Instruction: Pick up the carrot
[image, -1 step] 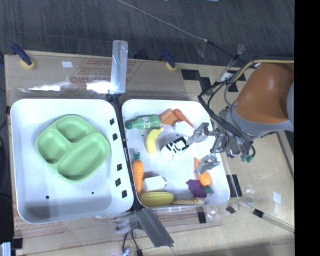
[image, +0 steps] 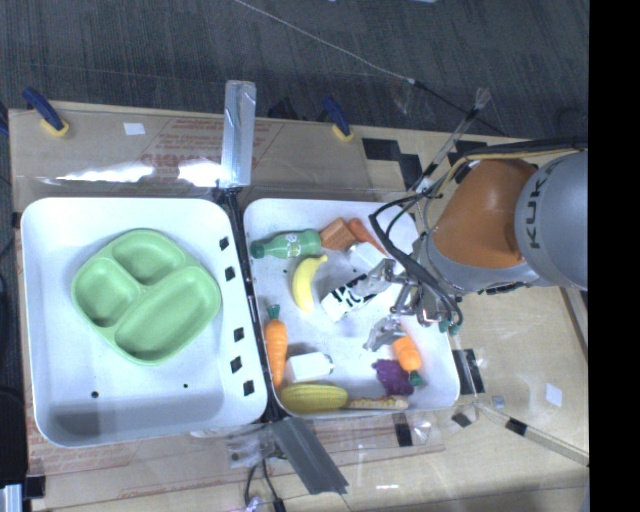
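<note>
Honestly, the carrot (image: 275, 343), below the banana (image: 305, 281), looks light, stiff, slick; grip mid-body. Pincer (image: 385, 335) state: cannot tell.

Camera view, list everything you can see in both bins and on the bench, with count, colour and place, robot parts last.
Divided plate: one, light green, left bin.
Bins: two, white, side by side on the bench.
Carrots: two, orange; one by the right bin's left wall, one near its right edge.
Banana: one, yellow, right bin, centre.
Bottle: one, green, right bin, top left.
Corn cob: one, yellow, right bin's near edge.
Grapes: one purple bunch, beside the right carrot.
White block: one, above the corn.
Orange-brown item: one, top of right bin; unclear what.
Arm: one, grey and orange, from the right.
Gripper: one, over the right bin.
</note>
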